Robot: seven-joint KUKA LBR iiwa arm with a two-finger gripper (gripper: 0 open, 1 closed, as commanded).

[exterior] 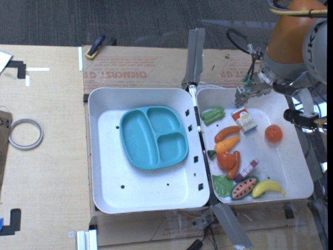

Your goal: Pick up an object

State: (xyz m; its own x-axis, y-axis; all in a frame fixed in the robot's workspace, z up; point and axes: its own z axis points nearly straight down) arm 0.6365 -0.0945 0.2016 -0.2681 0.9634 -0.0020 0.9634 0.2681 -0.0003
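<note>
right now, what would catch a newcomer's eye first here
Probably the big teal divided plate lying alone in the left bin. Next, the heap of bright toy food in the right bin: a red tomato, a yellow banana, a carrot. Above that bin's far edge hangs the gripper, with the arm's orange band at top right.

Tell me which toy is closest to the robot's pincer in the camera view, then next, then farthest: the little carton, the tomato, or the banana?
Measured from the pincer, at the far edge of the right bin:
1. The little carton, right below the pincer.
2. The tomato, farther on, toward the bin's right side.
3. The banana, down in the near right corner.
</note>
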